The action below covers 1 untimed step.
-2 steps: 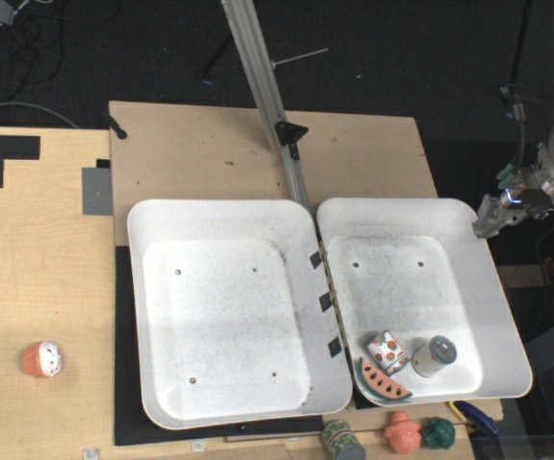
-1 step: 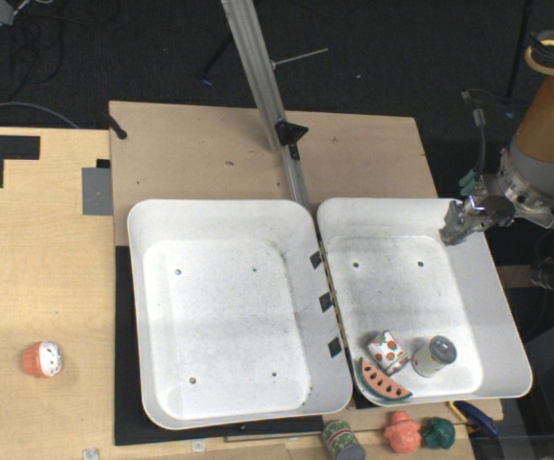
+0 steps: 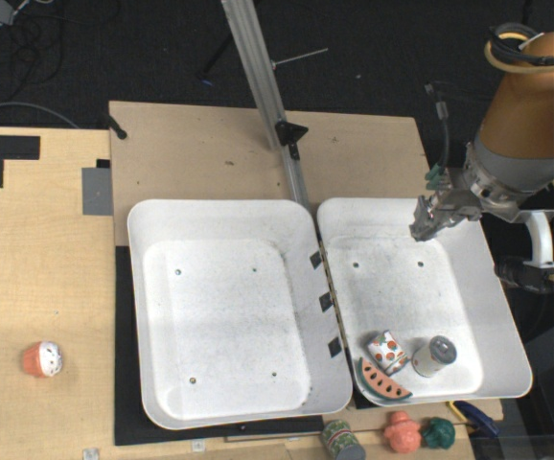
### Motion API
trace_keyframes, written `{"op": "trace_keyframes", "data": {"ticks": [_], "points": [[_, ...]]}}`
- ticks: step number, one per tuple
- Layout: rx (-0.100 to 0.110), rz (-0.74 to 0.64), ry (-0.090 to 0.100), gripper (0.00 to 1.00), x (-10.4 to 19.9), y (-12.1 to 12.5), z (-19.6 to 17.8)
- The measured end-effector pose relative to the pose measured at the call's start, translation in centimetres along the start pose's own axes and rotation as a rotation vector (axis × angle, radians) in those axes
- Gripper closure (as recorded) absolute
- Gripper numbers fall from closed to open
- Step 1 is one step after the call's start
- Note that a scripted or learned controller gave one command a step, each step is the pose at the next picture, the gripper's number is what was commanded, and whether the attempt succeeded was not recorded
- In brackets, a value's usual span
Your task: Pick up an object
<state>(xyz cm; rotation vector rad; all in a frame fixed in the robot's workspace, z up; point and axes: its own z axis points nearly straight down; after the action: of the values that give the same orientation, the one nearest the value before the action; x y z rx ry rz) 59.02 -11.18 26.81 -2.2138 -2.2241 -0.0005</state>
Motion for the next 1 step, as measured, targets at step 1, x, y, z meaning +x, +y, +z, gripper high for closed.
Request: {"op": "trace_keyframes", "data": {"ticks": [1], "points": [[0.001, 0.000, -0.001, 1.00, 5.16, 0.04, -0.12]]}}
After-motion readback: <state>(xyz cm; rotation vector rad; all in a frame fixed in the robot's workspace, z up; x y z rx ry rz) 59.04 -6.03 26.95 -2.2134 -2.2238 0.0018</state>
